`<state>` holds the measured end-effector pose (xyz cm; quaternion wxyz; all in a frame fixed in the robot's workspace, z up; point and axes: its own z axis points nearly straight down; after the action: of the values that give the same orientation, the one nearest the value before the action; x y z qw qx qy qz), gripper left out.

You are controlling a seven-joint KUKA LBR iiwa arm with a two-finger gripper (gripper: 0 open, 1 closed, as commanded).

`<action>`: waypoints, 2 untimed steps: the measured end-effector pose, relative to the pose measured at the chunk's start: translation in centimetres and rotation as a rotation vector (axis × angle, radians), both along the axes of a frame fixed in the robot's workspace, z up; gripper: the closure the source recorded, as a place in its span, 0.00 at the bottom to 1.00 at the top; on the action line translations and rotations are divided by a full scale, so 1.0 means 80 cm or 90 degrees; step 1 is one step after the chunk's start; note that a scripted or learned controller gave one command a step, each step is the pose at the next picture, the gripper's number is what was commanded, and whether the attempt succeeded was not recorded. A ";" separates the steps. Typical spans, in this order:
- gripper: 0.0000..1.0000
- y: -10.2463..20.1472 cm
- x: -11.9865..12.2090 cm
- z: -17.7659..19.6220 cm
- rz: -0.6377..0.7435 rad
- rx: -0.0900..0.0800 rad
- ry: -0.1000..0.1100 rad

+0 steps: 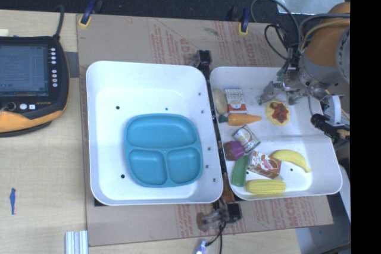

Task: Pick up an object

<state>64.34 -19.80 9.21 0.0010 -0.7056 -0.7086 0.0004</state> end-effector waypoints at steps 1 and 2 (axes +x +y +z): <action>0.00 -0.017 -0.034 0.000 0.000 -0.001 0.001; 1.00 -0.019 -0.030 0.019 0.001 -0.003 -0.005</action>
<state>61.93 -21.36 10.77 -0.0032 -0.7051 -0.7091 -0.0007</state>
